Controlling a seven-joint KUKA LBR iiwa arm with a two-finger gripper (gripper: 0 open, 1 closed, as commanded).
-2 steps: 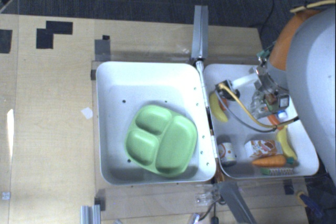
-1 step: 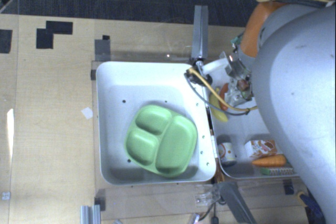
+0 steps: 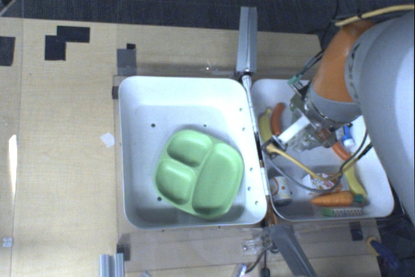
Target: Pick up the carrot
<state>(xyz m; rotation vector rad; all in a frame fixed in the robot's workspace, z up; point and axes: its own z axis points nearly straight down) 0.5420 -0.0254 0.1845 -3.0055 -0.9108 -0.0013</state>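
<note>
The carrot (image 3: 333, 199) is orange and lies flat near the front wall of the right bin (image 3: 384, 203), with its thick end to the right. My gripper (image 3: 306, 137) hangs over the middle of that bin, up and to the left of the carrot and apart from it. The grey arm with its orange band (image 3: 334, 71) covers the bin's far right part.
Around the gripper lie a red sausage (image 3: 277, 117), a yellow banana (image 3: 265, 130), a second banana (image 3: 354, 177), a red-orange piece (image 3: 340, 152) and a small round can (image 3: 281, 188). A green divided plate (image 3: 200, 172) sits in the left bin (image 3: 139, 107).
</note>
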